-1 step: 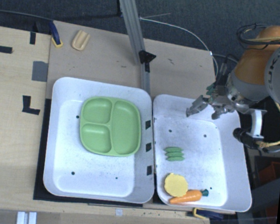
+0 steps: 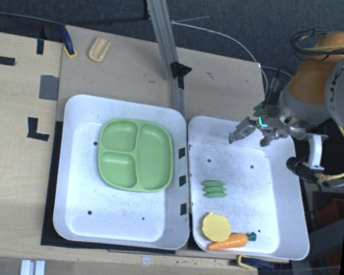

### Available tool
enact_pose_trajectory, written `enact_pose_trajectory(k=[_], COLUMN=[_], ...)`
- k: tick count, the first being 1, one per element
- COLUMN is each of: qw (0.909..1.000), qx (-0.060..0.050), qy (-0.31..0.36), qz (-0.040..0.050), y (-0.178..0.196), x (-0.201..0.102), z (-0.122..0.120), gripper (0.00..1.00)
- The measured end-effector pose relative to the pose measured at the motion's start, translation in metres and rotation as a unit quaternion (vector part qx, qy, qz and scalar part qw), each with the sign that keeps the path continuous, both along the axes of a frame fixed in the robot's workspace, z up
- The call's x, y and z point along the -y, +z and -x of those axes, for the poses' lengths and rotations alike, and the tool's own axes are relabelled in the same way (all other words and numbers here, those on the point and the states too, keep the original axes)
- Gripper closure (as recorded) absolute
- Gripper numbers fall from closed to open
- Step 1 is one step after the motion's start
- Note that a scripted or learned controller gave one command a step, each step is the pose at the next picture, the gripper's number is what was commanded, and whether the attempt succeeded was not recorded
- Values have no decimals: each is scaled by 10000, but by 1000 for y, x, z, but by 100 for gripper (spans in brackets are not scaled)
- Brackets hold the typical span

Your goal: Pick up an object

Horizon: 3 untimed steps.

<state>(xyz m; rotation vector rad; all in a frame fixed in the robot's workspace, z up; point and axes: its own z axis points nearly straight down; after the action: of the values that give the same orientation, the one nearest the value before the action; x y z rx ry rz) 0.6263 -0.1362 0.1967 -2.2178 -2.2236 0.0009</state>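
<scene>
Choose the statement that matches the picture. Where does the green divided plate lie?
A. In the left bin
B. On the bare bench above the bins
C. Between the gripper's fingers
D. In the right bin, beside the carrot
A: the green divided plate lies flat inside the left bin, while the carrot lies in the right bin, whose far edge the gripper hovers over.

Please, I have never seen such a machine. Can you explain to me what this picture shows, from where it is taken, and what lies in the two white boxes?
One camera looks down at a slant on a bench. The grey and orange machine at the right is a robot arm; its gripper, two open fingers, hangs over the far edge of the right bin and holds nothing. The left bin holds a green divided plate. The right bin holds a green pea pod, a yellow round piece and a toy carrot.
</scene>
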Motion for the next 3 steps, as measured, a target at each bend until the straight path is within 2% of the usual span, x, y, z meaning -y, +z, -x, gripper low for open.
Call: enact_pose_trajectory(k=[1, 2, 3], qw=[10000, 10000, 10000], qx=[-31, 3, -8], qy=[-8, -3, 4], qz=[3, 9, 2], y=[-57, -108, -98], x=[4, 3, 2], z=[10, 10, 11], gripper=[0, 0, 100])
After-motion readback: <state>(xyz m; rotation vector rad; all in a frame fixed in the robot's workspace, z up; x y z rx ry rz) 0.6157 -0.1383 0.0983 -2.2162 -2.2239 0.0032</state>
